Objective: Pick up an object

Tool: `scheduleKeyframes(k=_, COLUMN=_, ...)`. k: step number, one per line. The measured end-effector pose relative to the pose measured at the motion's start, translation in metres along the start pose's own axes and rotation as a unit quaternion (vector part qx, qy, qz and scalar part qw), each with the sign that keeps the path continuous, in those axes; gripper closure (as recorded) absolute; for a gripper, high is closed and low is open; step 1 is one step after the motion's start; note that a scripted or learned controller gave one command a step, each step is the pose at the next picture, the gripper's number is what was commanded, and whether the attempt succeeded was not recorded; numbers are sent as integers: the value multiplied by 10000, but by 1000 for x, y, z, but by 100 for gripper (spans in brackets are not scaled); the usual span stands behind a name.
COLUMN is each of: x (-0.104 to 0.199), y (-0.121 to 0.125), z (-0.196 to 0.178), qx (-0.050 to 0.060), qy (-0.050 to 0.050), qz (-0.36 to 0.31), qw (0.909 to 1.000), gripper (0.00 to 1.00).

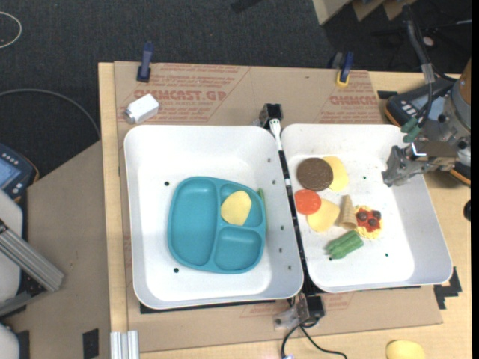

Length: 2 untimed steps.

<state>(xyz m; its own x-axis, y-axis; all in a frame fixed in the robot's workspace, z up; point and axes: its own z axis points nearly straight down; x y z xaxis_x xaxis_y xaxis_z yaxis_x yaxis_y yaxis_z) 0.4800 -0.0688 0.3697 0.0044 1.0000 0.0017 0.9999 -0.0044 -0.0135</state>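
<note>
A: Item one, the left bin. We log a teal tray lying flat in its middle, three compartments, with a yellow piece in the far right compartment. White floor shows on every side of the tray, widest along the far edge.

B: Item two, the right bin. We count a cluster toward its left half: a brown disc lying over a pale yellow round, a red disc just near of them, a yellow wedge touching the red disc, a tan cone beside the wedge, a small yellow piece with red and dark bits, and a green piece nearest us. None touches a wall of the bin.

A: Open room?

B: We note bare floor across the right half of that bin and along its near edge. The two bins meet at a dark seam; the red disc sits close to it.

A: Item three, the gripper.

B: It hangs over the far right part of the right bin, well apart from the cluster, close to the right wall. We see nothing between its fingers; whether they are spread or closed we cannot tell.
</note>
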Motion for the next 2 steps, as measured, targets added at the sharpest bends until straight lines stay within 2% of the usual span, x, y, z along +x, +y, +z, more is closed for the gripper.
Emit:
scheduleKeyframes(k=1, x=56, y=28, z=-122, qx=-150, qy=-7, qz=-55, qw=9999, gripper=100)
scheduleKeyframes(k=2, x=-12, y=-2, z=-49, qx=-49, qy=-7, qz=-8, qw=10000, gripper=100)
